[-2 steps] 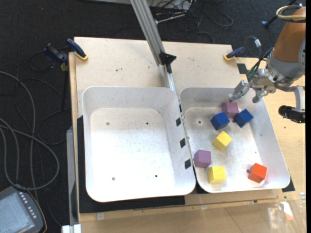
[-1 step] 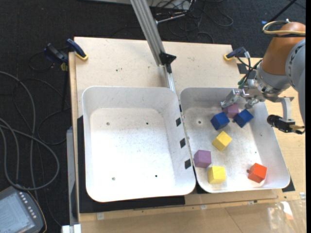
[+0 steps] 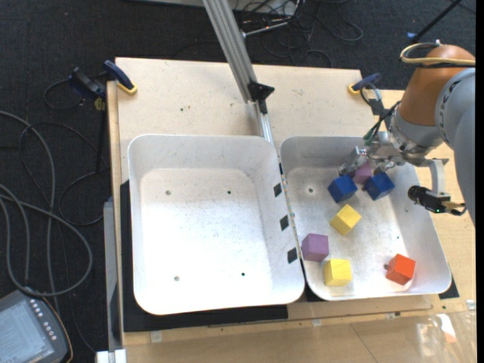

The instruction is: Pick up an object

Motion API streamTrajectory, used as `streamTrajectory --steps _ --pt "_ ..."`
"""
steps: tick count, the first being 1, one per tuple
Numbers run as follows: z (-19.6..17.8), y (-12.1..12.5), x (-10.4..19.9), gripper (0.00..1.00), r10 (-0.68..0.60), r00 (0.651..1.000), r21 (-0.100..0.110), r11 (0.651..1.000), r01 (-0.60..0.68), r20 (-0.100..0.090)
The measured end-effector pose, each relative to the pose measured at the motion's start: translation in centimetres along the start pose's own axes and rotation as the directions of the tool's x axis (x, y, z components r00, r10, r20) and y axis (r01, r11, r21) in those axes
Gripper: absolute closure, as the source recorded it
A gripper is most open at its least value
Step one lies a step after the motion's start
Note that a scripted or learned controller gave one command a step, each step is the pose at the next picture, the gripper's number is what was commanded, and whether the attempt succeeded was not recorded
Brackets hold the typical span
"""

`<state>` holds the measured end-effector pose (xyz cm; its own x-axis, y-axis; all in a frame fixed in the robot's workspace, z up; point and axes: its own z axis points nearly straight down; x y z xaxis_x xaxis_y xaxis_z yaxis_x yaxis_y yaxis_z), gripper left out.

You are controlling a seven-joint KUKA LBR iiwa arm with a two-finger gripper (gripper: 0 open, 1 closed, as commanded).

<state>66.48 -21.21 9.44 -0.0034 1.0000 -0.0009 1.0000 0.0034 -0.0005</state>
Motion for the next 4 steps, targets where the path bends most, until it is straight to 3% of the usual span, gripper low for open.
streamTrajectory --steps 1,4 --pt "-1.2 0.1 0.0 1.00 -0.001 1.000 -0.003 1.000 0.001 0.002" --pt "-19.5 0.4 1.2 1.00 -0.001 1.000 -0.009 1.000 0.001 0.002"
